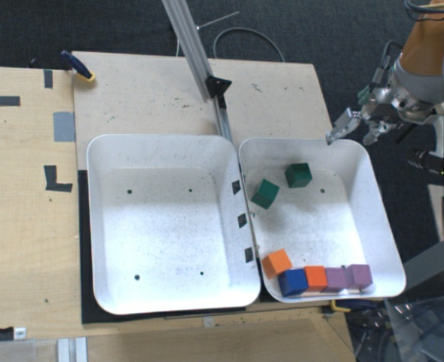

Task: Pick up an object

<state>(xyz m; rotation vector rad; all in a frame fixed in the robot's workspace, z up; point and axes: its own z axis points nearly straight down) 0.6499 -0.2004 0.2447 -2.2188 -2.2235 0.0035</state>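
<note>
The gripper (355, 129), its fingers spread and nothing held between them, is poised over the far right corner of the right bin (380, 202), while the nearest green cube (298, 175) is found below and to its left inside.

Blocks (316, 276) — right bin (380, 225)

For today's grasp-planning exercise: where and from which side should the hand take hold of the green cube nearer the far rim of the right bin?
Probably from straight above, closing on two opposite side faces of the green cube. It stands apart from the other green block and off the bin wall, so its sides look free.
</note>
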